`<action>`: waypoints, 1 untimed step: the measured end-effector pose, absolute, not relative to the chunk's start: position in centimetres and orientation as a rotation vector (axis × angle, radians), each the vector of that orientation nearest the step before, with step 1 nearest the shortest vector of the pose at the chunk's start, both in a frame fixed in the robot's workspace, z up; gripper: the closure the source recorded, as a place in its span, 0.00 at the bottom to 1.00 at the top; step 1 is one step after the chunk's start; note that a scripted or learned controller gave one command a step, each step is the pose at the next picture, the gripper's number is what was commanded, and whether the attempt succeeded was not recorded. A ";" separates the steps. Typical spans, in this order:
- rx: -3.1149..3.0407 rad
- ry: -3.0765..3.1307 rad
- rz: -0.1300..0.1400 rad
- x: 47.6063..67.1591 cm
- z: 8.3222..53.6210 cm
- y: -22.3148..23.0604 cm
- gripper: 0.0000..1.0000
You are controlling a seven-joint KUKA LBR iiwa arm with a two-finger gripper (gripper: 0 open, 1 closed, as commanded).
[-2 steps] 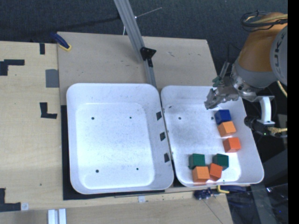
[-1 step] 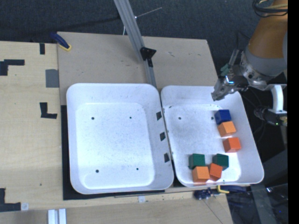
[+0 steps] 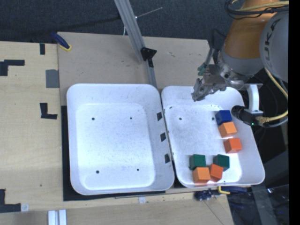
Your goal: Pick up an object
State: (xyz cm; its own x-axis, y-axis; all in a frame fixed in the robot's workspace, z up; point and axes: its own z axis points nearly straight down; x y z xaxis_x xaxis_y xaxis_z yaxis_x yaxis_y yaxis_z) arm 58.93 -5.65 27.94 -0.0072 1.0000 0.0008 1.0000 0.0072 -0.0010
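The right bin (image 3: 187, 139) holds several small blocks. A blue block (image 3: 223, 116) lies by its right wall, with an orange block (image 3: 228, 128) just below it and a red-orange block (image 3: 232, 145) further down. Near the front lie two green blocks (image 3: 197, 161) (image 3: 221, 161), an orange block (image 3: 201, 174) and a red-orange block (image 3: 216, 171). My gripper (image 3: 199, 94) hangs over the back edge of the right bin, above and left of the blue block. Nothing shows between its fingers.
The left bin (image 3: 112, 139) sits beside the right one. A slanted metal pole (image 3: 133, 27) crosses the bench behind the bins. The arm's orange-banded body (image 3: 248, 27) fills the upper right corner.
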 end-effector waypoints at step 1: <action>-2.212 -2.228 0.000 59.4 27.9 0.2 1.00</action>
